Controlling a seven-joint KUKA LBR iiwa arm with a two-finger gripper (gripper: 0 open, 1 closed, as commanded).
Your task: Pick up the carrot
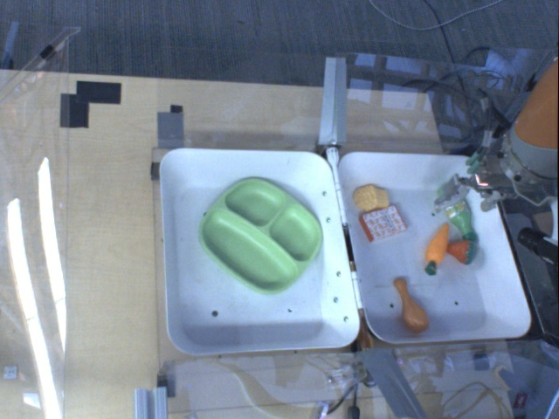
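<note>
Hovering at the right bin's (515,317) far right edge, gripper (463,190) blurred, finger state impossible to tell. Lying just left of it: the carrot (437,247), touching a second orange-and-green vegetable (461,250). Risking, probably, clipping that neighbour, or nudging the carrot aside.

Arm (534,120) cut off at right edge.

A green three-compartment plate (262,232) lies centred in the left bin (183,321). In the right bin (507,317), a cracker (371,197) touches a red packet (383,223) at its five o'clock; a drumstick (410,305) lies toward six o'clock.
</note>
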